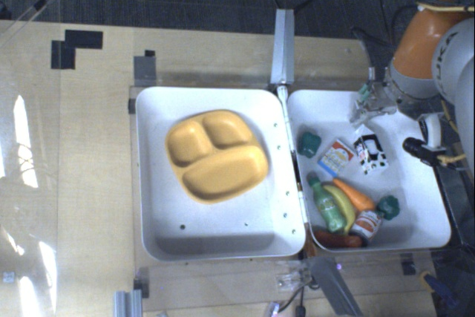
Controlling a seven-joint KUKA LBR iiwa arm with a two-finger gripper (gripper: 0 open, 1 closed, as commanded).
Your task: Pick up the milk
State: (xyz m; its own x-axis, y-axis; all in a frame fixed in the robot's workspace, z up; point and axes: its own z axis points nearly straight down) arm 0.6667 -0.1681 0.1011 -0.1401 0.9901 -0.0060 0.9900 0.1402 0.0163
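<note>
on the wooden worktop (89, 182) sit two shallow white bins side by side. the left bin (159, 234) holds a yellow divided plate (216, 154) with three sections. the right bin (423, 223) holds a jumble of small things: the milk (370, 154), a small white carton with black cow patches, lies near the middle of the bin toward its far side, just right of a small box (335, 157) with blue, white and orange print. a dark green lump (309, 142) lies near the bin's left wall. closer to the near edge are a green bottle (328, 206), a banana (341, 203) beside it, a carrot (354, 194), a small can (367, 224) with a red label, a second dark green lump (388, 206) and a reddish-brown sausage (335, 239) along the near wall. the arm (438, 48) reaches in from the right, and its jaws (371, 106) hang over the far part of the right bin, just beyond the milk; whether they are spread or closed cannot be told, and nothing is seen between them.
</note>
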